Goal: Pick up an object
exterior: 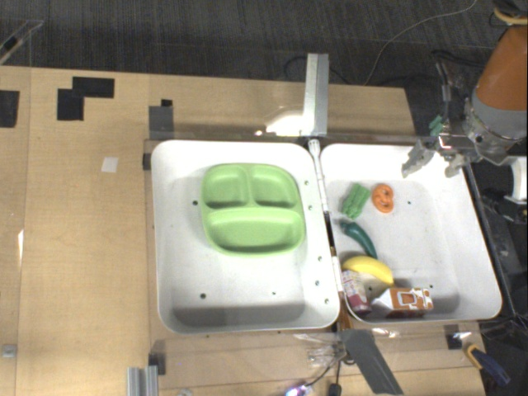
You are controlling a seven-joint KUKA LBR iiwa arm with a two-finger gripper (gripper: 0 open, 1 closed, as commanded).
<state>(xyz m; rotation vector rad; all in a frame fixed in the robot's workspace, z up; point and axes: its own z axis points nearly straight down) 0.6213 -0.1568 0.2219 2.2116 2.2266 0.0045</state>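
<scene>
We see our claw (433, 157) released and holding nothing, orange toy (382, 197) below-left of it; the pick remains ahead

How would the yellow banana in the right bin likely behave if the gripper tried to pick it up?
The banana looks curved and smooth, so it may slip or pivot between fingers. It lies against other clutter near the bin's front corner, probably hindering access. It is likely light.

Small round orange toy (382, 197) beside a ridged light-green piece (355, 200), a dark-green curved pepper (359, 238), a yellow banana (368, 268) and a brown-and-white carton (410, 301) lying flat
</scene>
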